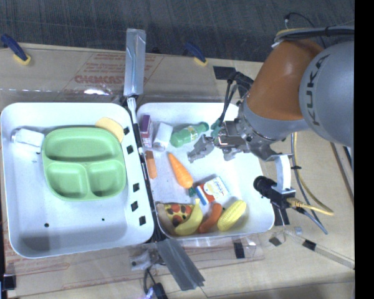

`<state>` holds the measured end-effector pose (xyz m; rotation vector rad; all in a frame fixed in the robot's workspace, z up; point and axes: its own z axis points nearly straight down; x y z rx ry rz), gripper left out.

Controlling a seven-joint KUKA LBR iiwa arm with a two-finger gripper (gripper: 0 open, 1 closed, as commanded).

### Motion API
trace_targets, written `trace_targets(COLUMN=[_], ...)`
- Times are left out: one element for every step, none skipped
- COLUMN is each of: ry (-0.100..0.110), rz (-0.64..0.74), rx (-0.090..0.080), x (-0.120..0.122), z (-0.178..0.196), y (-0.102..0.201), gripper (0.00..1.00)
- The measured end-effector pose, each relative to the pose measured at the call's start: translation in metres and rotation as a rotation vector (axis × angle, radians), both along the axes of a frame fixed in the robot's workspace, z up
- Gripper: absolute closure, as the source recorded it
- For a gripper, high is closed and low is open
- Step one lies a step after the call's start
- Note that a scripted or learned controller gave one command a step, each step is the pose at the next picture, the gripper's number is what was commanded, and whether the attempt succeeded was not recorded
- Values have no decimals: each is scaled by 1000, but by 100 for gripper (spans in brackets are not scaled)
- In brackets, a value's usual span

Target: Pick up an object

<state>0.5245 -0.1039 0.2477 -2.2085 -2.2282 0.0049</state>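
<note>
Arm (299,86): grey, orange band, nearest the lens, reaching over the right bin (252,185). Claw (207,147): low over the bin's upper middle, fingers look parted, nothing between them. Task: apparently no pick made yet. Candidates: green bottle (188,134) just beside the claw, carrot (180,170) below it, banana (190,223), corn (232,215) and carton (213,190) crowded at the near wall. Open room: bare floor around the carrot. Left bin (25,223): green tray (84,162).
</note>
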Motion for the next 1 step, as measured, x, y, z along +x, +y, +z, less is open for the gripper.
trace_targets(ry=[1], rz=[313], rx=[2], x=[6], z=[-149], y=[-3], gripper=[0])
